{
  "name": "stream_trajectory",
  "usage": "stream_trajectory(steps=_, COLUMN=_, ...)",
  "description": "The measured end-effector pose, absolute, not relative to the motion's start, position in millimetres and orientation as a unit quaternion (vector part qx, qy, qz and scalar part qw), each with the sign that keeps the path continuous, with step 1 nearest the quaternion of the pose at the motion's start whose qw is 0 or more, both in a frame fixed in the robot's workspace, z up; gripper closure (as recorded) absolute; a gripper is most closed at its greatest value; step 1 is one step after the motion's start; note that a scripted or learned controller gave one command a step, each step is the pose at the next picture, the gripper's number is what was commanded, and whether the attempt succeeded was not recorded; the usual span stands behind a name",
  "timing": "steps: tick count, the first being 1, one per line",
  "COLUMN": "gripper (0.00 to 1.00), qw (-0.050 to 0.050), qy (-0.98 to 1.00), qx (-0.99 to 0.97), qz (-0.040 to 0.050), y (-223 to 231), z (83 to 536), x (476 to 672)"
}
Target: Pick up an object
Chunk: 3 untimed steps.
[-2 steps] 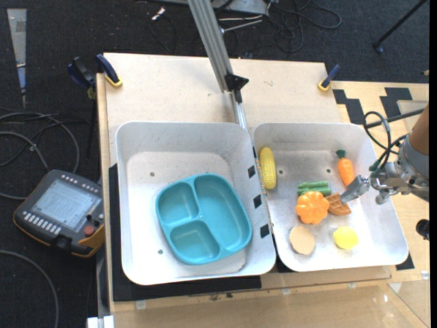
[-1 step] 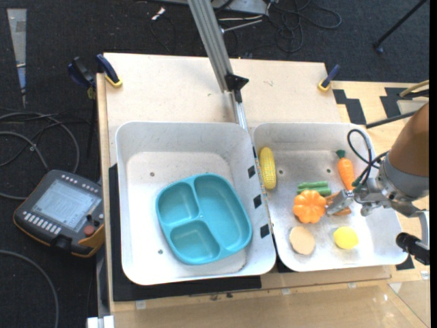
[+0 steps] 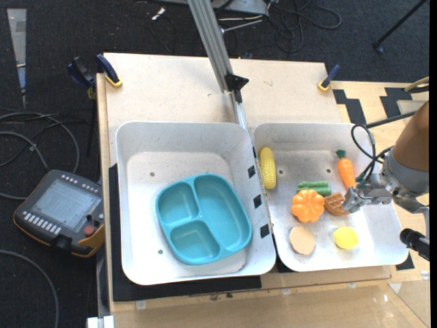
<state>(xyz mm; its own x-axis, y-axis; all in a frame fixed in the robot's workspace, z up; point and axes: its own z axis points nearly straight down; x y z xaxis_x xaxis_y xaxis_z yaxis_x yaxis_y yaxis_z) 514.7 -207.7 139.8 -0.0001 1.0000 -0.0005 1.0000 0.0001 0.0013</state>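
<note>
The right bin (image 3: 382, 251) holds several toy foods: a yellow corn cob (image 3: 268, 167), an orange carrot (image 3: 347, 171), a green bean pod (image 3: 314, 185), an orange pumpkin (image 3: 307, 206), a brown pastry-like piece (image 3: 334, 204), a tan potato (image 3: 302, 240) and a yellow lemon (image 3: 345, 238). My gripper (image 3: 353, 201) reaches in from the right and hangs low at the right edge of the brown piece, just below the carrot's tip. Whether it touches the brown piece is unclear.
A blue divided plate (image 3: 202, 218) lies in the left bin (image 3: 136, 149). A slanted metal pole (image 3: 213, 36) rises from the wall between the bins. Cables trail beside the arm's wrist (image 3: 403, 173) over the right bin's edge.
</note>
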Motion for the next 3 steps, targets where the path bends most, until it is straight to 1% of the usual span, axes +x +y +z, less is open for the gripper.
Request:
stream_trajectory(steps=1, gripper=1.00, qw=0.002, qy=0.708, qx=0.706, qz=0.0009, y=-206.3, z=182.4, x=518.0)
stream_trajectory(steps=2, gripper=1.00, qw=0.003, qy=0.709, qx=0.706, qz=0.0015, y=-200.5, z=240.2, x=527.1)
stream_trajectory(steps=3, gripper=1.00, qw=0.001, qy=0.708, qx=0.706, qz=0.0003, y=-200.3, z=246.6, x=527.9)
